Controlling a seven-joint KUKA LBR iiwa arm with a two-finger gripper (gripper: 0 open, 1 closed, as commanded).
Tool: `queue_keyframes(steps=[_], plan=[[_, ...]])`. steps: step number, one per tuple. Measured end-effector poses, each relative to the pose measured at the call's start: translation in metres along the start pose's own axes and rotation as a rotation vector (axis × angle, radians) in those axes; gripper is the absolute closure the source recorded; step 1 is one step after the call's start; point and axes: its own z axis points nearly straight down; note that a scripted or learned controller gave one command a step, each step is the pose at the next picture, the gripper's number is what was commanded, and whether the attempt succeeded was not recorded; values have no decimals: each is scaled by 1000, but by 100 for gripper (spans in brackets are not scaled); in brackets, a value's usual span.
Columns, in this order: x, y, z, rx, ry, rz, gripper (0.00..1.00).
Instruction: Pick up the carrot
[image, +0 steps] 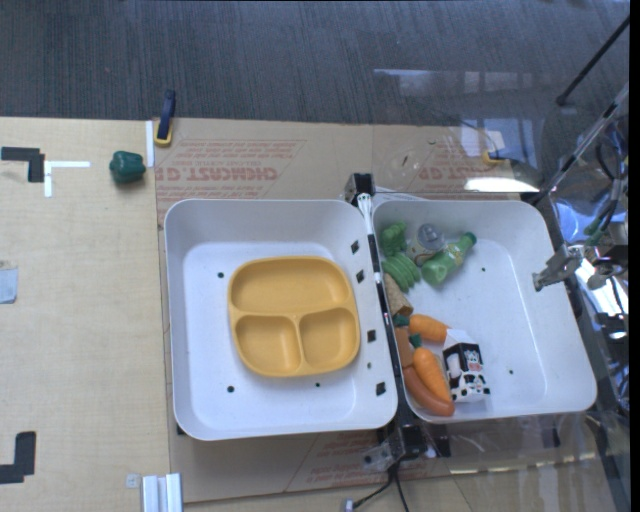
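Zero progress: the orange plastic carrot (432, 372) lay at 8 o'clock in the right white bin (530, 330), ungrasped. End effector (560, 268) hung at 3 o'clock; opening couldn't be told.

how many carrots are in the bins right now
2, both in the right bin near its left wall: one carrot above the other. More may be hidden in the pile.

The arm's metal pincer (552, 276) pokes in from the right edge, low over the bench.
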Motion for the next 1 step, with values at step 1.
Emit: queue_keyframes(steps=[1], plan=[[63, -4, 127, 0, 2, 16, 0]])
